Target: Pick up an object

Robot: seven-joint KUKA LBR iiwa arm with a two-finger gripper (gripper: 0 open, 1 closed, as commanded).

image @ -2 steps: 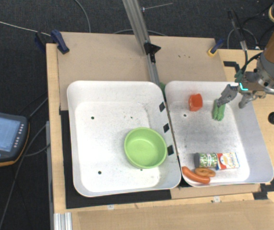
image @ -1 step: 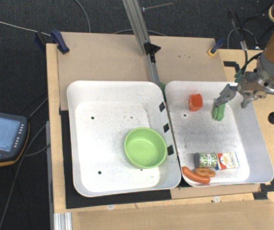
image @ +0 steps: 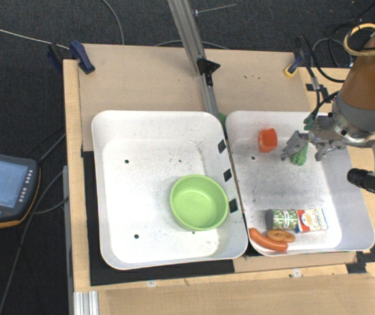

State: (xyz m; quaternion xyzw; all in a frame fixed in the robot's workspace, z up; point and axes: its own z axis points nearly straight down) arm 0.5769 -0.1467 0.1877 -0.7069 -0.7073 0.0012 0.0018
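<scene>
Over the right bin (image: 354, 231) hangs the grey arm (image: 364, 84), its orange band showing at the upper right, and the jaws (image: 310, 146) sit low near the bin's back edge. The two fingers stand apart, one angled left and one angled right, and a small green object (image: 299, 154) sits right at the left finger (image: 293, 143), touching or just under it; whether it is actually pinched, the slant of the view will not say. Just to the left of that, near the back of the same bin, an orange-red block (image: 267, 139) rests on the white floor, apart from the fingers. Down at the front of the right bin lies a carton (image: 297, 220) on its side, green at one end, white and red at the other, and touching its front edge is an orange-red sausage-like piece (image: 268, 240) curled into the front left corner. Across in the left bin (image: 128, 143), a lime-green bowl (image: 199, 202) sits upright toward the front right, close to the wall shared with its neighbour. Both bins rest side by side on the wooden table (image: 148, 71), with a metal rail (image: 186, 25) slanting in from the top and a handheld pendant (image: 4, 186) lying off to the far left on the dark floor.
</scene>
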